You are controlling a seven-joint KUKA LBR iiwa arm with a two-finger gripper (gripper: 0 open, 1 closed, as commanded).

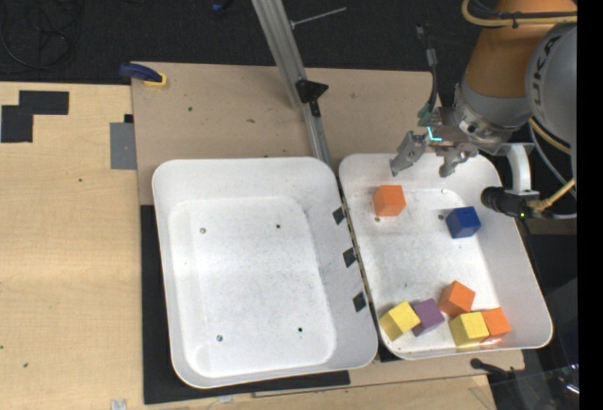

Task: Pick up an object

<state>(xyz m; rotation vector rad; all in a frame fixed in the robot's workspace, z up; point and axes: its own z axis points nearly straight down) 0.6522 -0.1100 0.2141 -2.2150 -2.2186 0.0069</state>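
Camera view: nearest, at the lower right of the right bin (528, 276), sit a yellow cube (399, 318), a purple cube (428, 314), an orange cube (457, 296) and a yellow-and-orange pair (479, 326). Farther up lie a blue cube (463, 221) and an orange block (388, 201). Above the bin's far rim the gripper (429, 158) hangs with fingers spread apart, holding nothing.

arm enters from the right edge, upper part of the view. grey casing with the orange band (513, 31) bulging above the wrist. wrist angled down and to the left. cables loop over the top of the orange section. gripper (430, 159) hangs below the wrist, two fingers spread apart, nothing between them. left finger (407, 156) splays outward to the left, right finger (453, 159) shorter in view.
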